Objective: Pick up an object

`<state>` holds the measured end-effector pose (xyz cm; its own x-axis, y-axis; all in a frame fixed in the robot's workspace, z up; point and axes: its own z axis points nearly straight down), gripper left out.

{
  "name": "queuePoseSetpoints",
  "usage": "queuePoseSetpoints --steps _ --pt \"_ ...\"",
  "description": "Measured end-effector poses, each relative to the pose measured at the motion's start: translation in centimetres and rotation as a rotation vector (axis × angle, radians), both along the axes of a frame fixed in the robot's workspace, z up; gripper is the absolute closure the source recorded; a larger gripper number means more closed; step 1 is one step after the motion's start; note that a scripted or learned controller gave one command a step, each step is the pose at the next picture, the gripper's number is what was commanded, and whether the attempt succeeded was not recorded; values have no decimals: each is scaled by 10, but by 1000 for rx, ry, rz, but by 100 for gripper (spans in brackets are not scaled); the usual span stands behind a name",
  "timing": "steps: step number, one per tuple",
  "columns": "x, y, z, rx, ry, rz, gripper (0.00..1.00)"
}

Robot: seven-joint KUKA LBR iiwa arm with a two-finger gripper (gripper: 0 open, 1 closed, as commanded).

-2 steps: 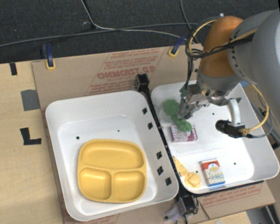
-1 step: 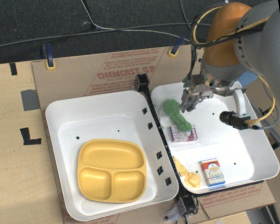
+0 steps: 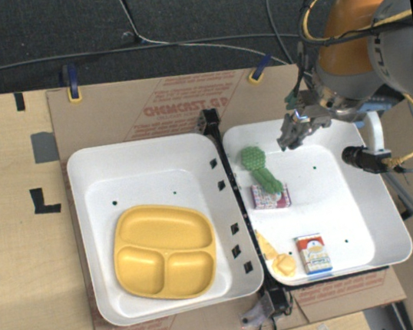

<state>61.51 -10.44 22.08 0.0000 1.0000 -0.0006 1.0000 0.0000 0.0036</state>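
Observation:
My gripper hangs over the far edge of the right bin, above and to the right of a green brush-like object. Nothing shows between its fingers. Just below the green object lies a small purple-and-white packet. Near the front of the bin sits a red-and-white box, with a yellow piece to its left against the bin's left wall. The left bin holds a yellow divided plate.
A black divider rail runs between the bins. Both bins rest on a cardboard sheet clamped at its far edge. Cables loop around the arm at the upper right. The right bin's middle and right floor is bare.

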Motion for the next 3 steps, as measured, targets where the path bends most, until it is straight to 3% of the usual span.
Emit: queuePoseSetpoints --steps 1,3 --pt "3 -8 60 -1 -1 1 100" --pt "-24 91 60 2 5 6 100"
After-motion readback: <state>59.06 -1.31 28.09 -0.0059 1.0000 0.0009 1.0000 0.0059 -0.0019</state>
